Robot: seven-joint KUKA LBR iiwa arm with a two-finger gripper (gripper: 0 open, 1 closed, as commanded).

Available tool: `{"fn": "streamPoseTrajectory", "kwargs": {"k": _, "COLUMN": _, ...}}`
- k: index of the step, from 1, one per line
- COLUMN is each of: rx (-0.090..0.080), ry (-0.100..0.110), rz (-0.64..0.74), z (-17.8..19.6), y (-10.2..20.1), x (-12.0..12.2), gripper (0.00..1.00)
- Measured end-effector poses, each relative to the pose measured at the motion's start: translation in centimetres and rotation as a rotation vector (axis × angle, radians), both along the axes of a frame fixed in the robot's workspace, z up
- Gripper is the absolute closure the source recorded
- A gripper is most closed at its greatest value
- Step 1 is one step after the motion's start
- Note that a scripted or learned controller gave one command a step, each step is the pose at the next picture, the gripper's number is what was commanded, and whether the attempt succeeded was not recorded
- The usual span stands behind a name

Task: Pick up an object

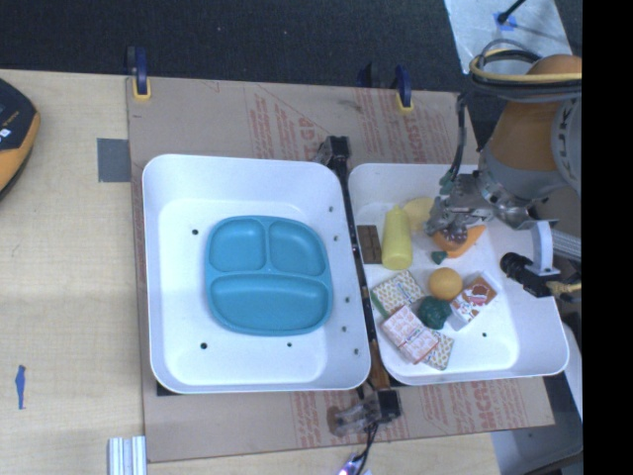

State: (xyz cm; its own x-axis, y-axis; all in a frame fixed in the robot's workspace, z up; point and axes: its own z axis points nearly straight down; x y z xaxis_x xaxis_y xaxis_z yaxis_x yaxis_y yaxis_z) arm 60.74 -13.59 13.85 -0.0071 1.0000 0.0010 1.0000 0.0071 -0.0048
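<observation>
1. The left bin (168, 265) holds a blue divided plate (268, 274) lying flat at its middle.
2. The right bin (534, 349) sits just beside it at three o'clock, carrying a clutter of small things.
3. The arm (529, 117) reaches in from the two o'clock corner, its gripper (453, 228) low over the right bin's upper part, right above an orange object (467, 237); whether it grasps anything I cannot tell.
4. A yellow bottle (396, 238) lies at nine o'clock from the gripper.
5. At six o'clock from the gripper sit an orange ball (445, 283), a dark green ball (433, 313), a red-and-white carton (474, 299) and patterned packets (409, 330).
</observation>
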Motion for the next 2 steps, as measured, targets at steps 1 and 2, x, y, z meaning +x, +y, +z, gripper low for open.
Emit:
{"fn": "streamPoseTrajectory", "kwargs": {"k": 1, "rx": 0.002, "ry": -0.007, "rz": 0.008, "z": 5.7, "y": 10.1, "x": -1.4, "gripper": 1.00}}
{"fn": "streamPoseTrajectory", "kwargs": {"k": 2, "rx": 0.001, "ry": 0.001, "rz": -0.002, "z": 10.2, "y": 11.4, "x": -8.0, "gripper": 1.00}}
